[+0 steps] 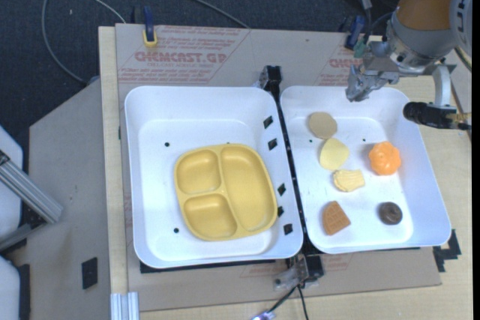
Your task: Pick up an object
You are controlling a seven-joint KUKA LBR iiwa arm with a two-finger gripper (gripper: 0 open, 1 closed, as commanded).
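Above the right bin's (420, 217) far edge: gripper (358, 92), finger state cannot be told, nothing visibly held. Tan disc (322, 124) just below. Step: approach; next, descend onto it.

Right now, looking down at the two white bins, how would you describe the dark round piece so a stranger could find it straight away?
Start at the right-hand white bin, the one holding the small food-like pieces rather than the yellow divided tray. Go to its near right corner: the small dark brown round piece lies there, below the bright orange lumpy piece and right of the tan wedge. It is the darkest piece in that bin.
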